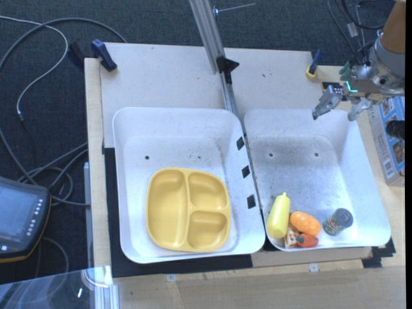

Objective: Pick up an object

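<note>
Dark carpet surrounds desk (167, 76); pincer (339, 107) spread open, holding nothing, above right bin (360, 153) far rim, well apart from yellow bottle (279, 215) at near rim: descend centred, then close.

no text, label or number is legible; print on the blue box (390, 140) at the bench's right edge is too small to read.

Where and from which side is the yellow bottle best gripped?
Probably across the middle of the yellow bottle, coming straight down. It lies along the right bin's floor, long axis near-far, so the fingers should close left-right. The orange piece crowds its right side.
</note>
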You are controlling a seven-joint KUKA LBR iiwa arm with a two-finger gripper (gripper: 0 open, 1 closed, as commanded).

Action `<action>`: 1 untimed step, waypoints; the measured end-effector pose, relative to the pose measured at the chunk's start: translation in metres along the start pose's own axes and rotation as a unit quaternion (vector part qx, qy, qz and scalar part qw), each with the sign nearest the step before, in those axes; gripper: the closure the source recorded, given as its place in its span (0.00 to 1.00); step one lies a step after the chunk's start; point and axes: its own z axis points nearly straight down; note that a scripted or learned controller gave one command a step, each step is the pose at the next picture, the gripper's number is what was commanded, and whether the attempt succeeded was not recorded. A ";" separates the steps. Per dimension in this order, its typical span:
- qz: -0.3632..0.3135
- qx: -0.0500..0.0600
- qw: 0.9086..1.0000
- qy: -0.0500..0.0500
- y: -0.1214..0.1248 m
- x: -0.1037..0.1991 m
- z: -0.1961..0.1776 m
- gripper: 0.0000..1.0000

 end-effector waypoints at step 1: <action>0.001 0.003 1.000 0.000 -0.003 -0.007 0.060 0.00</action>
